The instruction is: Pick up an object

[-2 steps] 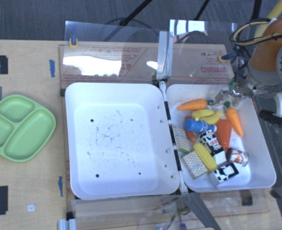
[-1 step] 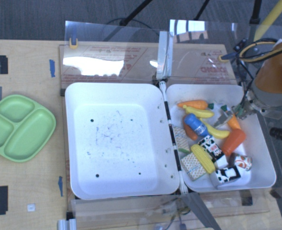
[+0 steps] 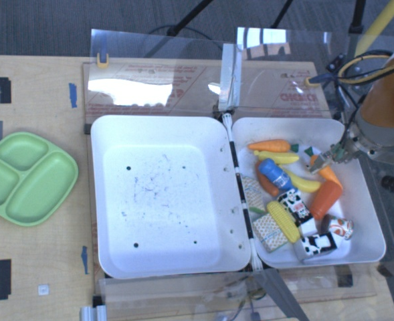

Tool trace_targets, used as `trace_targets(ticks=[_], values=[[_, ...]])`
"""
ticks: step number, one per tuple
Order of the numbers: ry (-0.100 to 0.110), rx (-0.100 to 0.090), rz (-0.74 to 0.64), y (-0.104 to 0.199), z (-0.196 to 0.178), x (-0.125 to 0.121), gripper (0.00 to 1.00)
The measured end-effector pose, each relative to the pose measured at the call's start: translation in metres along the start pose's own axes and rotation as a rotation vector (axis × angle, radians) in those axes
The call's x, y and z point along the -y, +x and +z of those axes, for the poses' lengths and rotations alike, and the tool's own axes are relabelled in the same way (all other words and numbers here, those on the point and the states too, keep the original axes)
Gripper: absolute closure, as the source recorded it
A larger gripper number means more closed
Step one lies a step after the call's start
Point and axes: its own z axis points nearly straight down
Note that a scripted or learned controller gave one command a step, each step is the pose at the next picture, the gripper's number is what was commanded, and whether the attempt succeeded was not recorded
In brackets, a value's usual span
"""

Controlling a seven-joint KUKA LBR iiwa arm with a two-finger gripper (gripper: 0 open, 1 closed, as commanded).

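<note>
The right bin [image 3: 370,236] holds a heap of toy food: a carrot [image 3: 270,146], a blue can [image 3: 275,174], a yellow banana [image 3: 305,183], a red-orange pepper [image 3: 326,197], a corn cob [image 3: 283,221], a waffle piece [image 3: 269,233] and black-and-white cow-patterned pieces [image 3: 317,243]. My gripper [image 3: 332,156] hangs low over the bin's upper right part, just above a small orange piece [image 3: 328,174] and right of the banana. I see nothing clearly held in it. The arm's wrist [image 3: 380,112] hides the bin's far right corner.
The left bin [image 3: 110,179] sits beside the right one, with a divider ridge [image 3: 240,192] between them. A green sectioned plate [image 3: 26,178] lies on the bench at far left. Clear plastic panels [image 3: 183,79] stand behind both bins.
</note>
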Motion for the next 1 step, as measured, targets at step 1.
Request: trace_targets(ticks=[1], values=[[0.007, 0.000, 0.130, 0.0105, -0.0988, -0.0479, 1.00]])
